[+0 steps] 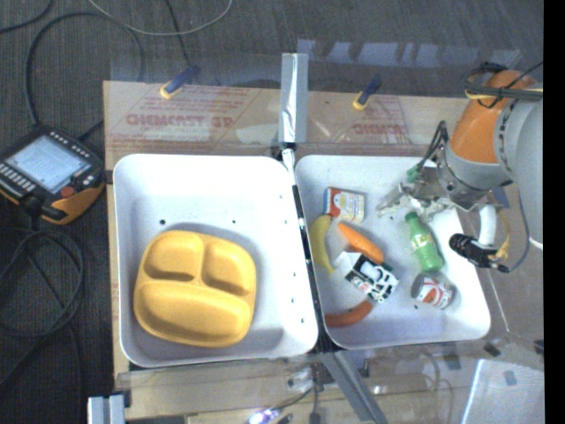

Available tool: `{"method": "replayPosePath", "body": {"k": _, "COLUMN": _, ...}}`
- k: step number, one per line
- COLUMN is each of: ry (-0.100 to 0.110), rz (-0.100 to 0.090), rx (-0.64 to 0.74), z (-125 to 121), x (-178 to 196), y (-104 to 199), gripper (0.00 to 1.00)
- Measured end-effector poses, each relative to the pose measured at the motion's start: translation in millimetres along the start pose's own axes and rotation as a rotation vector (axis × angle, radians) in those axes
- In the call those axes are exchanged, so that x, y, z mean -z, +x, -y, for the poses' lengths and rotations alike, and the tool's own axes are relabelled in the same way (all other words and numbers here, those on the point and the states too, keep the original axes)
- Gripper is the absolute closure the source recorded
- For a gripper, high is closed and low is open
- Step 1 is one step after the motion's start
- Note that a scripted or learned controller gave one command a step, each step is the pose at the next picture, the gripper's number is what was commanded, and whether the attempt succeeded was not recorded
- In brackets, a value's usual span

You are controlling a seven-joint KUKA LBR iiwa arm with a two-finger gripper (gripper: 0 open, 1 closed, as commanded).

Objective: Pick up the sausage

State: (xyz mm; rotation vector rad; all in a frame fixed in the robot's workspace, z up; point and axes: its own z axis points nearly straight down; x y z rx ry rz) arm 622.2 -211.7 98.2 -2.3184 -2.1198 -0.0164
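Dark carpet floor (53, 360), loose cables (35, 263)

Left bin (132, 184): held one yellow divided tray (196, 287). Right bin (472, 321): held a sausage (349, 314) at the near edge, a banana (320, 241), a carrot (362, 242), a small carton (344, 204), a black-and-white box (372, 277), a green bottle (424, 242) and a can (433, 291). The gripper (412, 196) hung over the far right part, above the bottle.
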Motion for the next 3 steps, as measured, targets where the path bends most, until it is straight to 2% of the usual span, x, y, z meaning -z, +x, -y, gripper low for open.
{"method": "replayPosePath", "body": {"k": 1, "ry": -0.013, "rz": 0.004, "rx": 0.070, "z": 30.9, "x": -4.6, "y": -1.5, "gripper": 0.00}}
{"method": "replayPosePath", "body": {"k": 2, "ry": -0.010, "rz": 0.005, "rx": 0.070, "z": 31.5, "x": 2.9, "y": -1.5, "gripper": 1.00}}
{"method": "replayPosePath", "body": {"k": 3, "ry": 0.008, "rz": 0.010, "rx": 0.065, "z": -8.2, "x": 89.3, "y": 49.5, "gripper": 1.00}}
